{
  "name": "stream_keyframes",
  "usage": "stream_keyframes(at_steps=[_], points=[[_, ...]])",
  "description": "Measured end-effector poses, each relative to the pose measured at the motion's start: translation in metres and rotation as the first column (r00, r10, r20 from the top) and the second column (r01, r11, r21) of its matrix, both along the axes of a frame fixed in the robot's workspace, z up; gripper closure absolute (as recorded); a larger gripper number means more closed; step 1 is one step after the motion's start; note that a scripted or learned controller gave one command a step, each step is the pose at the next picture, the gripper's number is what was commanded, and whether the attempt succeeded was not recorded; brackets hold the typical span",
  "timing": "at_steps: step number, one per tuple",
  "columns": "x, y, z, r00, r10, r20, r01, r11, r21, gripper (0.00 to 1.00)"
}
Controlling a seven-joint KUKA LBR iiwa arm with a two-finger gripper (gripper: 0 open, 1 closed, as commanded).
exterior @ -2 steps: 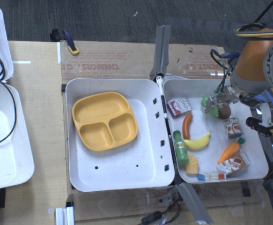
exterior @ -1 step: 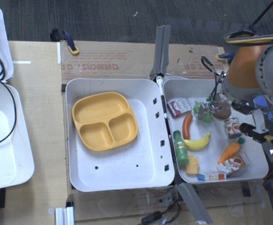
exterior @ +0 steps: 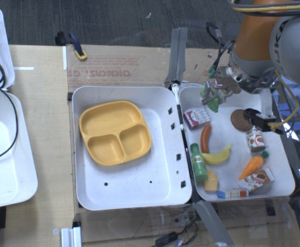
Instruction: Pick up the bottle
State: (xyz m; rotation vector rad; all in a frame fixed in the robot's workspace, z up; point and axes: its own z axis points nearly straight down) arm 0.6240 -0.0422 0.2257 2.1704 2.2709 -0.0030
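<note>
The bottle (exterior: 197, 162) is green with a light cap and lies along the left wall of the right bin (exterior: 286, 153), beside a banana (exterior: 217, 155). My gripper (exterior: 212, 98) hangs over the bin's far left corner, well above the bottle and apart from it. A small greenish shape sits at the gripper's tip, just above a red and white box (exterior: 196, 118). I cannot tell what that shape is.
The right bin also holds a sausage (exterior: 206, 138), corn (exterior: 211, 180), a carrot (exterior: 251, 167), a small can (exterior: 254, 139), a brown disc (exterior: 241, 120) and a carton (exterior: 256, 181). A yellow divided plate (exterior: 115, 131) lies in the left bin (exterior: 134, 189).
</note>
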Motion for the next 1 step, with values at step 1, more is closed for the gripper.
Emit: stream_keyframes(at_steps=[1], points=[[-0.0349, 0.0471, -0.0132, 0.990, 0.141, -0.001, -0.141, 0.990, 0.000, 1.00]])
